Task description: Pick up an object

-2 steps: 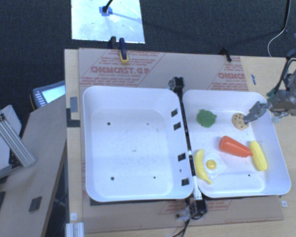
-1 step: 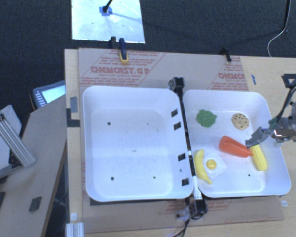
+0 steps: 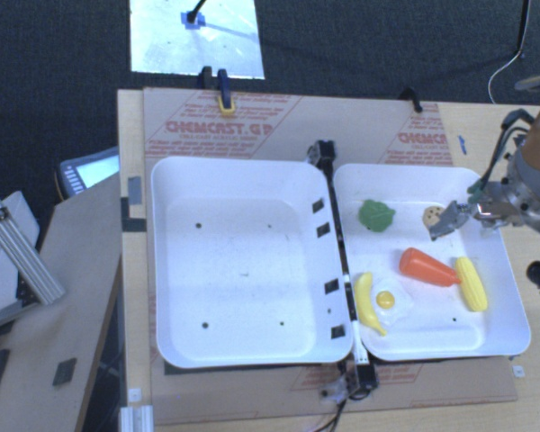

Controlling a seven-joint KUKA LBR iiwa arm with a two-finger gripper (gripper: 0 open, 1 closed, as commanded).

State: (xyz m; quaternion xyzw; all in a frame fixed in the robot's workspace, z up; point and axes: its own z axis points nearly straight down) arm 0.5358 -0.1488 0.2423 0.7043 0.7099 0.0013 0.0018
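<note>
The right bin (image 3: 499, 327) holds a green leafy piece (image 3: 375, 215), a small cookie (image 3: 432, 214), an orange carrot (image 3: 427, 267), a yellow corn cob (image 3: 472, 283), a banana (image 3: 367, 302) and a fried egg (image 3: 386, 300). My gripper (image 3: 450, 219) reaches in from the right and hovers over the bin's upper right part, just right of the cookie and above the carrot. Nothing shows between its fingers.
The left bin (image 3: 175, 241) lies beside the right one, with a black clip-lined divider (image 3: 333, 241) between them. A cardboard sheet (image 3: 252, 120) underlies both bins. A tablet (image 3: 85, 174) and metal rail (image 3: 18, 246) sit at left.
</note>
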